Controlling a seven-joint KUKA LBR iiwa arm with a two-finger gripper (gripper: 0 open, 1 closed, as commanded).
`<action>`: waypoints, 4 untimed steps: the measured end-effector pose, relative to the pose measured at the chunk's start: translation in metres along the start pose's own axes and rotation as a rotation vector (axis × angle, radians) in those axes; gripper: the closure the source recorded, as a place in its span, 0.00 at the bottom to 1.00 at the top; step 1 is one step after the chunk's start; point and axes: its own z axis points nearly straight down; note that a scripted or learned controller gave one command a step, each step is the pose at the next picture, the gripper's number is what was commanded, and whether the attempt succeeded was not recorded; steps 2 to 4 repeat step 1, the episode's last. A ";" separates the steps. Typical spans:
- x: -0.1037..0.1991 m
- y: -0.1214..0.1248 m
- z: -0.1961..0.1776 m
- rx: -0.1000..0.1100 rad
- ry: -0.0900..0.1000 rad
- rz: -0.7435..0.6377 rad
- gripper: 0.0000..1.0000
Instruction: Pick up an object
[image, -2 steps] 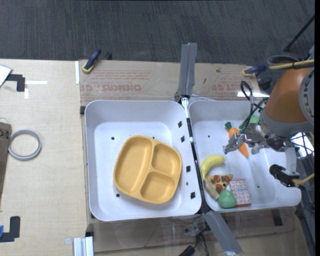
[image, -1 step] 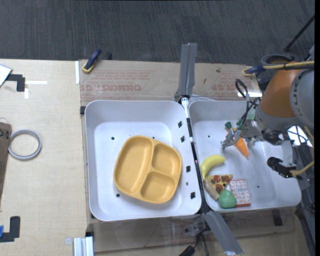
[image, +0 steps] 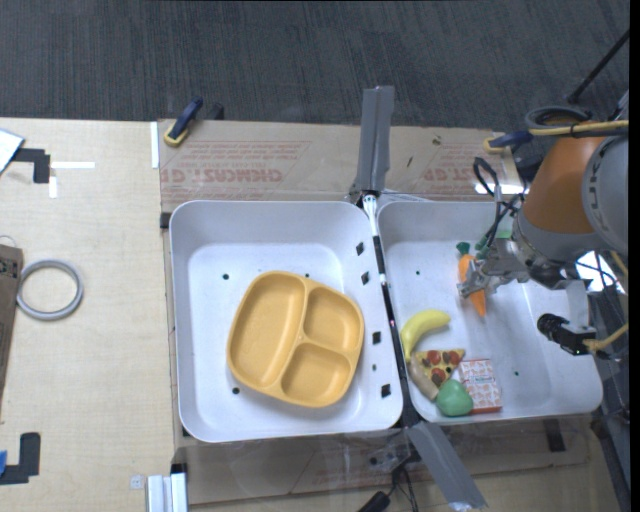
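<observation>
The arm (image: 580, 190) reaches in from the right, its orange band sitting high over the right bin (image: 530, 400). The pincer (image: 478, 285) is down low in that bin's upper part, right at a toy carrot (image: 468, 272), orange with a green top. The fingers sit against the carrot, but whether they clamp it or merely touch it cannot be told from this angle; how far apart they stand is hidden as well.

Nearer the front of the right bin, a banana (image: 422, 327) lies close to the divider. Just below it, a pizza slice (image: 437, 364), a green ball (image: 455, 398) and a small red-and-white box (image: 479, 385) crowd together, touching or nearly so.

Over in the left bin (image: 200, 400), a yellow tray (image: 296, 338) with three compartments lies flat in the middle. Out on the bench (image: 90, 400) at far left rests a roll of tape (image: 47, 289).
</observation>
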 end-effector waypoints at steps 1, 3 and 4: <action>0.068 0.007 -0.108 -0.005 -0.001 0.073 1.00; 0.068 0.007 -0.108 -0.005 -0.001 0.073 1.00; 0.068 0.007 -0.108 -0.005 -0.001 0.073 1.00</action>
